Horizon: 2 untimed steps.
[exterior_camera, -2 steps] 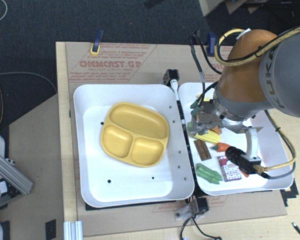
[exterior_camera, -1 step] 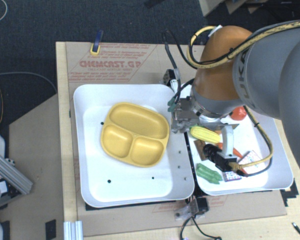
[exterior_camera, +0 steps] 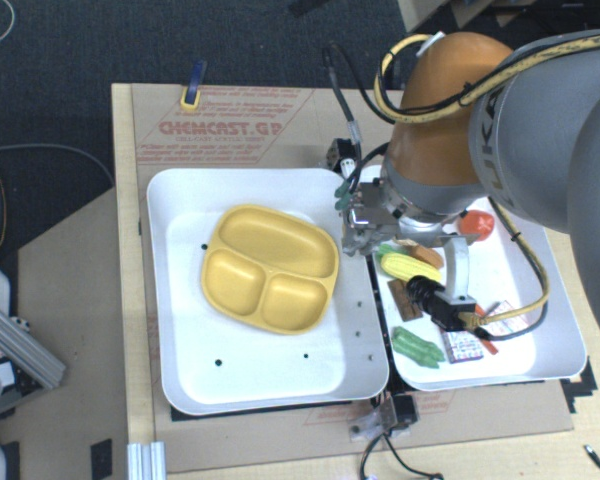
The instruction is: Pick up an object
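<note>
One grey arm (exterior_camera: 540,118) reaches in from 3 o'clock and hangs over the 12 o'clock half of the right bin, with its orange band (exterior_camera: 445,98) above the wrist. Two white bins sit side by side, the left bin (exterior_camera: 170,298) and the right bin (exterior_camera: 550,353).

The left bin holds one yellow plate (exterior_camera: 270,268) with three compartments, the large one toward 12 o'clock and the two small ones toward 6. It lies a little toward 12 o'clock of that bin's middle.

The claw (exterior_camera: 412,233) sits under the wrist, toward the right bin's 10 o'clock corner. The arm covers it, so I cannot tell whether it is spread, pressed together or pinching anything.

Five loose things lie in the right bin, one of each.
- **Yellow cob** (exterior_camera: 410,265): it lies just at 6 o'clock of the claw. Its long axis runs from 10 to 4 o'clock, and its greenish end points to 10.
- **Green piece** (exterior_camera: 417,346): it lies farther toward 6 o'clock, well apart from the claw, on much the same 10-to-4 axis.
- **Red-and-white printed card** (exterior_camera: 463,348): it lies just at 3 o'clock of the green piece.
- **Orange piece** (exterior_camera: 477,225): it lies at 3 o'clock of the claw, partly hidden by the arm.
- **Brown piece** (exterior_camera: 409,309): it lies between the cob and the green piece, partly hidden.
</note>
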Tool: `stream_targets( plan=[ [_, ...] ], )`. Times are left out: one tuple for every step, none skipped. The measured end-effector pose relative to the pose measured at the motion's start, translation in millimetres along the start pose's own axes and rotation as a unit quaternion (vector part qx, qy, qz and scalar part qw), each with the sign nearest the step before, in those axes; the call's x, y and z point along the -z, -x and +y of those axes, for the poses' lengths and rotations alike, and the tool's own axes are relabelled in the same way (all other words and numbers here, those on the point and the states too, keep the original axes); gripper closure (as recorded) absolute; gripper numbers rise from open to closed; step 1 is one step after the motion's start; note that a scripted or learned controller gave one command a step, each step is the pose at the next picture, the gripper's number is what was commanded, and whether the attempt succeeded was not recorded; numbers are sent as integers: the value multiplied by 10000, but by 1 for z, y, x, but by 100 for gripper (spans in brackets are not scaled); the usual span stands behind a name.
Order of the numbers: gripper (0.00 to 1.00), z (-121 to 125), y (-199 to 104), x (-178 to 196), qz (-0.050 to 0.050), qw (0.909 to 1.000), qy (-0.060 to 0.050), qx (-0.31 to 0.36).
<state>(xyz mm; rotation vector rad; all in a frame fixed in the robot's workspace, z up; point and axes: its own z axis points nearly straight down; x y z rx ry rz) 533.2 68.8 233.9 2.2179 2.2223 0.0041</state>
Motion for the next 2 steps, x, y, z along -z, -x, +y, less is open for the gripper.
stream_targets(
  plan=[
    [100, -5, 12, -1, -4, 10000, -29, -18],
    [100, -8, 14, -10, -3, 10000, -35, -15]
  ],
)
